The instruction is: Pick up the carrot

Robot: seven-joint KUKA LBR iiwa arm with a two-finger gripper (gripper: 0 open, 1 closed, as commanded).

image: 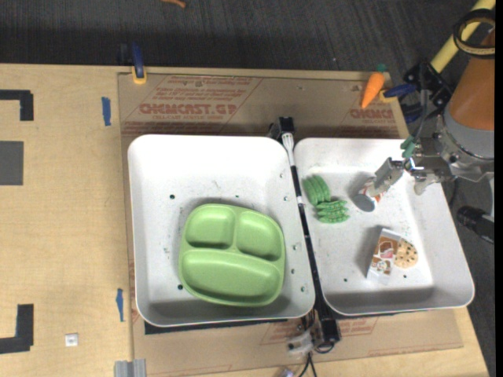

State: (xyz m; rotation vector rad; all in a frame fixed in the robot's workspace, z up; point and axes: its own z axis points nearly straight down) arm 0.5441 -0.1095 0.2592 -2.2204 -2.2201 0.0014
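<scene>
The carrot (pixel 372 89) lies outside the bins, at upper right on the cardboard. The gripper (pixel 380 181) hangs over the right bin (pixel 440 242), well apart from it; I cannot tell its finger state.

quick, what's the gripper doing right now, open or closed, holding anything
Gripper: cannot be told whether open or closed; it is over the right bin, with no carrot seen in it. The carrot lies outside the bins.
</scene>
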